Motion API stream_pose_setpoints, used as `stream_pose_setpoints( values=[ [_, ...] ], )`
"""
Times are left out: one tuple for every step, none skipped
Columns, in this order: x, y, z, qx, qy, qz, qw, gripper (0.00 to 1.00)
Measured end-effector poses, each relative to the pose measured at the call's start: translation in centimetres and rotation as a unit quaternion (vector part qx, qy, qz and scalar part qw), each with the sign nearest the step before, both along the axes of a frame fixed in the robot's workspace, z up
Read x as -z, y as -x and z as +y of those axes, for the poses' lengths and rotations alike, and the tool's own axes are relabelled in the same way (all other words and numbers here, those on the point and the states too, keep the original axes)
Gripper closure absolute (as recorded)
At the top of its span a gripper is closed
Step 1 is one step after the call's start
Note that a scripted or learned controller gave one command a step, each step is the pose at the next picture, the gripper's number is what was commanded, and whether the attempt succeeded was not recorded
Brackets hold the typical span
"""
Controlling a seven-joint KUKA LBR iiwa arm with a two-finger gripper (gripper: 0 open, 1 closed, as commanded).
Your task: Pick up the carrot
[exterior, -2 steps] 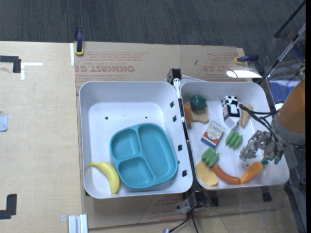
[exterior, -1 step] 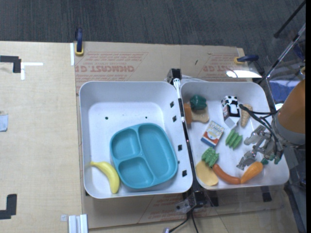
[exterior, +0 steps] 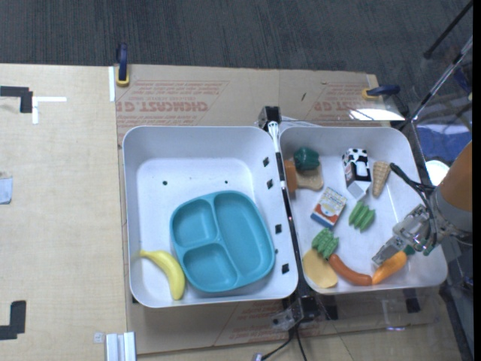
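White right bin [exterior: 409, 156], small orange tapered carrot [exterior: 388, 268] at front edge, end effector [exterior: 400, 250] clamped on it

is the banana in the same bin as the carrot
No, the banana lies in the left bin beside the teal plate, while the carrot lies in the right bin.

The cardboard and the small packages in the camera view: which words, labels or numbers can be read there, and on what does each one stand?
Red print on the cardboard sheet under the bins: upside down and blurred, not surely readable.
Red print on the cardboard's right part: also blurred, unreadable.
Small box in the right bin: a blue and orange label, too small to read.
Black and white carton: no legible text.
Nothing else carries writing.
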State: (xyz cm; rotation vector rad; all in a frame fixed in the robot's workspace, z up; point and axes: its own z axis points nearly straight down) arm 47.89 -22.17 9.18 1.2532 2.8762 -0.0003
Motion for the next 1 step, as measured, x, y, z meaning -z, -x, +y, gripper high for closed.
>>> stream_pose_setpoints(
  values=[
    [0.0,-0.15,0.43,0.23,-0.004,0.001,0.9732,0.0]
  ],
)
